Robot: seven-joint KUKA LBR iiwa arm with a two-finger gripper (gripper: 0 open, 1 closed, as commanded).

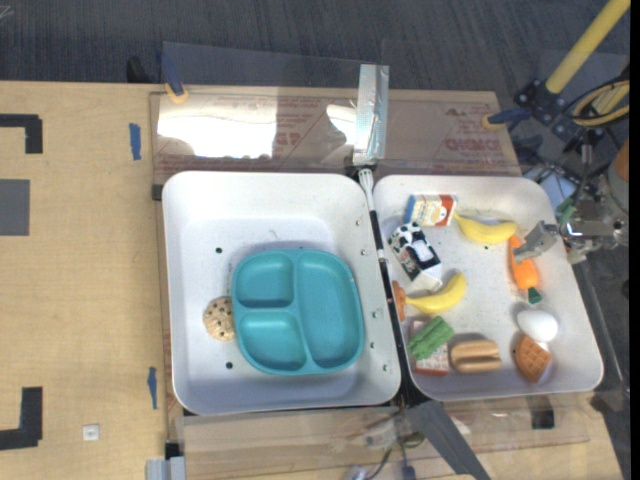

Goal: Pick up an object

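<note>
The right bin holds several toy foods. Two yellow bananas lie in it, one at the back and one in the middle. There is also a small milk carton, a black-and-white cow-print carton, an orange carrot, a white egg, a burger bun, green beans and a brown pastry. My gripper hangs at the bin's right rim, just above the carrot's top end. Nothing shows between its fingers.
The left bin carries a teal divided plate with a cookie beside its left edge. A clear panel and a metal post stand behind the bins. Cables and a yellow bar crowd the far right.
</note>
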